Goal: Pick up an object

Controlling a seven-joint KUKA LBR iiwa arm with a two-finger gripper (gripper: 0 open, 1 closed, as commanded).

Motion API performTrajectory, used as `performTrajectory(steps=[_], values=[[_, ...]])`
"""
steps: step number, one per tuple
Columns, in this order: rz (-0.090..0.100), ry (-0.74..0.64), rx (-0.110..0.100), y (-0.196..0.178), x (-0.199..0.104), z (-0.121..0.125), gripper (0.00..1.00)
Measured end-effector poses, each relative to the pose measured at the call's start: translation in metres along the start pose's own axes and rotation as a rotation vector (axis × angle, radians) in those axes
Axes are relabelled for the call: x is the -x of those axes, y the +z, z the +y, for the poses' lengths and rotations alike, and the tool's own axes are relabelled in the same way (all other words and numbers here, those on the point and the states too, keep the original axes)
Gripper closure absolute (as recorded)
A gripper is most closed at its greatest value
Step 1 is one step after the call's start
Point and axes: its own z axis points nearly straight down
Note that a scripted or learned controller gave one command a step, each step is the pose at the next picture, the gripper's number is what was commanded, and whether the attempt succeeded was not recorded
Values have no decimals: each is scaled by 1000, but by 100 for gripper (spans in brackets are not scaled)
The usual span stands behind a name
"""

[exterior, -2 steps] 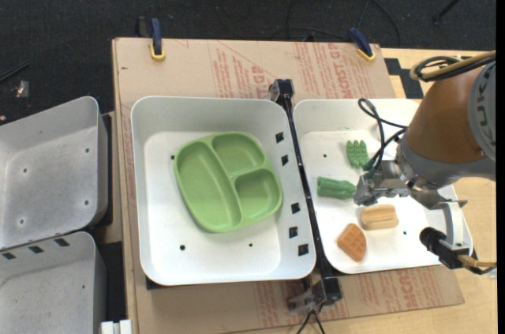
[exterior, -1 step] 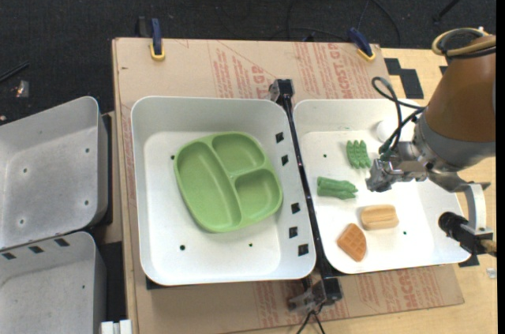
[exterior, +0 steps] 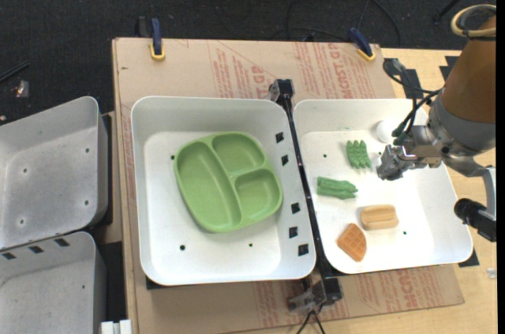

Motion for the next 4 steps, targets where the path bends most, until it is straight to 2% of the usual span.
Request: performTrajectory(steps=[3, 4], values=[[1, -3, -4, 30, -136, 90, 100], [3, -4, -1, 25, -186, 119, 100]])
